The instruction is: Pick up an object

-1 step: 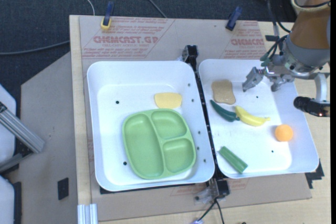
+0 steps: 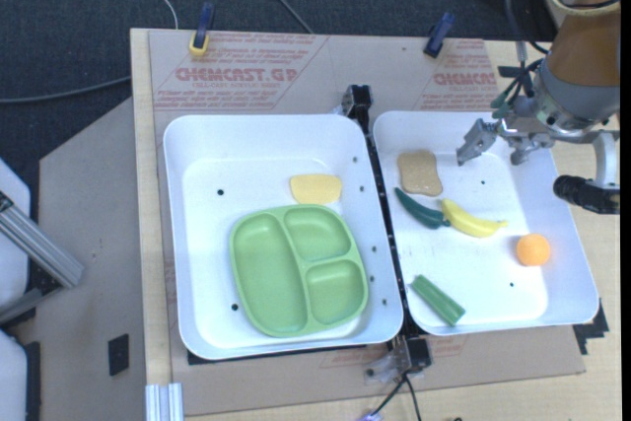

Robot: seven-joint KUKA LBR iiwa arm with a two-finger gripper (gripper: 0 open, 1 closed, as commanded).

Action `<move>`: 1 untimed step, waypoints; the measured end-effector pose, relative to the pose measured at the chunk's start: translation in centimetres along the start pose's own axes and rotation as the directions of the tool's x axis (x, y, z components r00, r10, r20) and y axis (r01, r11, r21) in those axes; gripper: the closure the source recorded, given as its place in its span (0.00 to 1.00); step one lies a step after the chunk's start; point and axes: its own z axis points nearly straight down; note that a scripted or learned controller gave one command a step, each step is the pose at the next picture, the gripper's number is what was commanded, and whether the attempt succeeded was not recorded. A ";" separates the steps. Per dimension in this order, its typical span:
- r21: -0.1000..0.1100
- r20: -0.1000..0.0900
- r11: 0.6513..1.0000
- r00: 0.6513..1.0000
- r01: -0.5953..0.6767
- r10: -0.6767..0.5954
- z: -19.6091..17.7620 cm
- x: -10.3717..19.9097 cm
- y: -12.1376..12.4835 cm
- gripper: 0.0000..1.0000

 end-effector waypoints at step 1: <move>0.006 -0.001 1.000 1.000 0.000 0.000 6.2 -0.1 0.5 0.00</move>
